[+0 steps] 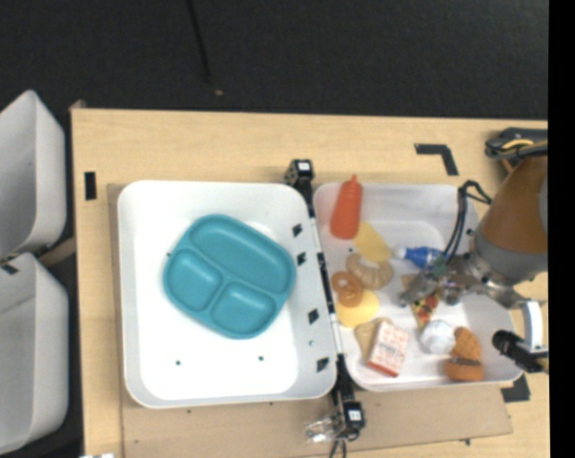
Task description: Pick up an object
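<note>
Gripper [422,292]: lowered into the right bin [430,208]; finger state cannot be told.
Toys: clustered around it, bottle [345,208] up-left, box [389,347] down-left, bread [466,351] below-right.
Tray [230,275]: far left, in the left bin [144,284].

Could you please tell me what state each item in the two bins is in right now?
Blue divided plate: lying flat in the left bin, right way up.
Orange-red bottle: lying on its side in the right bin.
Small red and white carton: lying flat.
Blue and white bottle: lying on its side.
Gripper: down in the right bin among the objects.
</note>
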Robot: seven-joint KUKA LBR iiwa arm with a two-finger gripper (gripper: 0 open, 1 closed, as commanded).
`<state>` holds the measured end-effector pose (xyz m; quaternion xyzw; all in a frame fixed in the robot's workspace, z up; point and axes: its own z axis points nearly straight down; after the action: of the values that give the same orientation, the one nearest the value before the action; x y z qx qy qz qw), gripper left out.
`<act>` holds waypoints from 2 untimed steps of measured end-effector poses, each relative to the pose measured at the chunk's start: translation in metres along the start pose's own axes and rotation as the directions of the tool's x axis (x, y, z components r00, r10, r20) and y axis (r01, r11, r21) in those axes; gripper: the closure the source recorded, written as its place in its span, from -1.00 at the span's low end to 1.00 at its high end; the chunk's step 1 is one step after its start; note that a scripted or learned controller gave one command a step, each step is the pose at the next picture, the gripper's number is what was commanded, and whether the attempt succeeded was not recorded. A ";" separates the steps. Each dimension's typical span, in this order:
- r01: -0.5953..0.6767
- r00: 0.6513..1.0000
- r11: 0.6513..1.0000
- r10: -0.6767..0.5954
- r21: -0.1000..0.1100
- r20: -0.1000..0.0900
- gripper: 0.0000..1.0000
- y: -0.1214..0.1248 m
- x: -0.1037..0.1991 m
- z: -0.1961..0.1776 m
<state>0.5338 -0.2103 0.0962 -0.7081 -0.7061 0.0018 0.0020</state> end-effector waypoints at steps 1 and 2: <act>-0.005 1.000 1.000 0.005 -0.004 0.001 1.00 0.001 -0.002 -0.012; -0.003 1.000 1.000 0.003 -0.010 0.003 1.00 0.000 -0.006 -0.074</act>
<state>0.5341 -0.2163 0.1703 -0.7094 -0.7048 -0.0007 -0.0026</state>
